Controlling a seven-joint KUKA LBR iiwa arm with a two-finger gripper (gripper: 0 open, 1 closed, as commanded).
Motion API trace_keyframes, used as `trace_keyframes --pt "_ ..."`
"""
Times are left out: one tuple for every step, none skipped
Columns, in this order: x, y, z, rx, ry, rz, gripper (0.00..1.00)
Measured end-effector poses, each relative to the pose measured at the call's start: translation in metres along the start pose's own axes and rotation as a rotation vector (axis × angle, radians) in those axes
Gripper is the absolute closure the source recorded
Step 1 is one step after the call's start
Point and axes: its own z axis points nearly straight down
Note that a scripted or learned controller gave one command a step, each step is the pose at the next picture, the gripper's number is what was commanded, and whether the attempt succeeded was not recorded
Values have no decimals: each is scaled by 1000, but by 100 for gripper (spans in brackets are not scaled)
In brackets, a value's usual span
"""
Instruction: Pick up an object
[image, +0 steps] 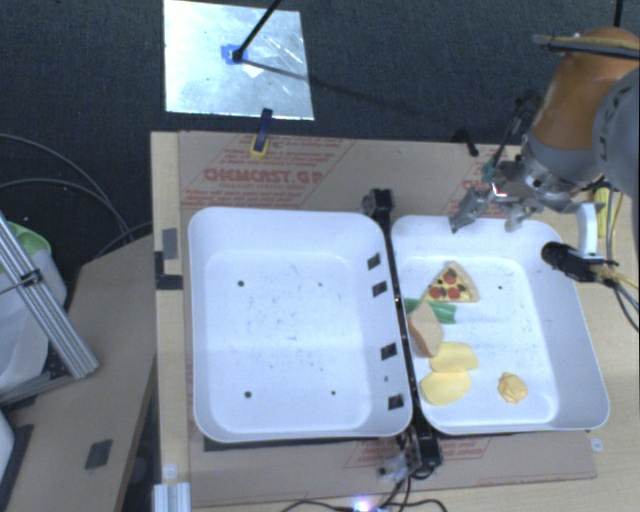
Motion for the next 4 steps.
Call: trace_keyframes --pt "96 8 27 1 3 -8 0" --pt "186 8 25 -1 4 -10 0" --pt "241 8 5 -2 3 -6 0" --pt "248 -64 -131 -11 6 -5 0"
